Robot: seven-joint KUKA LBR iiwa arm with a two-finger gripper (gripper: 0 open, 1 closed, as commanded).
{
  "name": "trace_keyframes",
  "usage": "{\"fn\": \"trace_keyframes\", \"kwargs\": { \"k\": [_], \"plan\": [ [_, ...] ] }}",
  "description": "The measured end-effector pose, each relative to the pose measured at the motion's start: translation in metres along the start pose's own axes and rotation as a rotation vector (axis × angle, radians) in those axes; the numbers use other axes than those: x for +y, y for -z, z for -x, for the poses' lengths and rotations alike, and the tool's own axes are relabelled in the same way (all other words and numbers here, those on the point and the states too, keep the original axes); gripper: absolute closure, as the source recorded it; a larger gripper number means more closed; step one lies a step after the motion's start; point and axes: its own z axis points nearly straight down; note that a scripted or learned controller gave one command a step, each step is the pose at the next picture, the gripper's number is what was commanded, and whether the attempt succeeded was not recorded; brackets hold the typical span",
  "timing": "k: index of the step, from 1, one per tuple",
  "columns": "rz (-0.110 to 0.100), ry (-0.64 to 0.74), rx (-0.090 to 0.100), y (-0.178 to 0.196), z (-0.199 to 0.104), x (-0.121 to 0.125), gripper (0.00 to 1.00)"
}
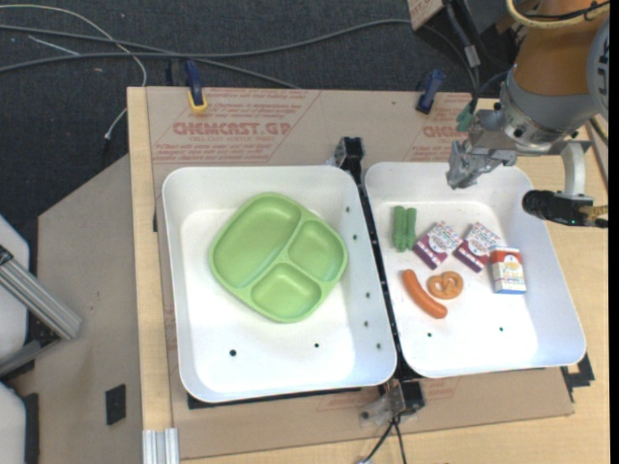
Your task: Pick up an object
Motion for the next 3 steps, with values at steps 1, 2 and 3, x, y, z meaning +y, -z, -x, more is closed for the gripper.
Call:
{"fn": "trace_keyframes", "kwargs": {
  "k": [1,2,3],
  "plan": [
    [-0.002,0.0,0.001,-0.016,-0.046,-0.02,1.0],
    [-0.001,0.001,0.001,-0.011,-0.096,-0.032,1.0],
    [-0.003,0.001,0.0,-0.022,-0.14,-0.062,1.0]
  ]
}}
